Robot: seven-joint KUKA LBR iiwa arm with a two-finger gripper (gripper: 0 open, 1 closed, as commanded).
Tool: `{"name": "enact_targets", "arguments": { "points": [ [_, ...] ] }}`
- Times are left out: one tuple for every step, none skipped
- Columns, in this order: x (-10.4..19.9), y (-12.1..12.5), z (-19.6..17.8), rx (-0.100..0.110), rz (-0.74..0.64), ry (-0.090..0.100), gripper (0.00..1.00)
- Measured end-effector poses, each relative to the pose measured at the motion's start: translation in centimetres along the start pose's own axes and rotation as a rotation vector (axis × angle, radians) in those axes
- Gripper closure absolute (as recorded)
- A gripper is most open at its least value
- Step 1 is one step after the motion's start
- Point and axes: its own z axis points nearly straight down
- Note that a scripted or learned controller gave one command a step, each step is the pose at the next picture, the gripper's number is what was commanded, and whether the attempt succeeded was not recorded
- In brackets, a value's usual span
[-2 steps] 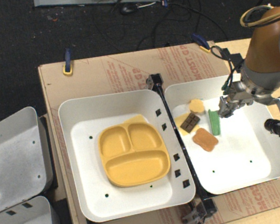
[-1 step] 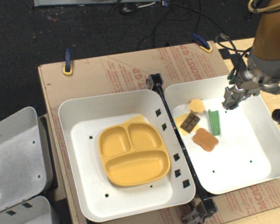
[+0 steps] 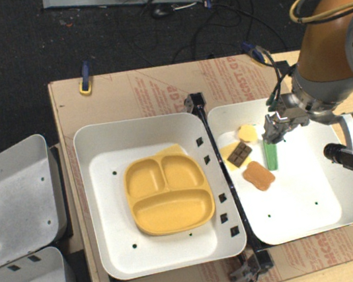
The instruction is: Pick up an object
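Observation:
The right bin [image 3: 321,206] holds a green stick [image 3: 271,155], a brown ridged block [image 3: 239,154] lying on a yellow slab [image 3: 232,163], a pale yellow lump [image 3: 247,133] and an orange-brown oval piece [image 3: 259,175]. My gripper [image 3: 275,130] reaches in from the right and hangs just above the far end of the green stick, right of the pale yellow lump. The wrist hides the gripper's tip, and nothing is seen held in it.
A yellow divided tray [image 3: 170,193] lies in the left bin [image 3: 111,248]. A black divider [image 3: 220,170] runs between the two bins. A black fitting [image 3: 340,155] on the arm overhangs the right bin's right side. Grey panels [image 3: 12,198] lie left of the bench.

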Motion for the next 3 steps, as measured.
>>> {"name": "enact_targets", "arguments": {
  "points": [
    [5.6,-1.5,-0.9,0.001,-0.001,0.001,1.0],
    [10.4,-3.9,-1.5,0.002,0.0,0.0,1.0],
    [15.4,-6.0,0.3,0.003,0.0,0.0,1.0]
  ]
}}
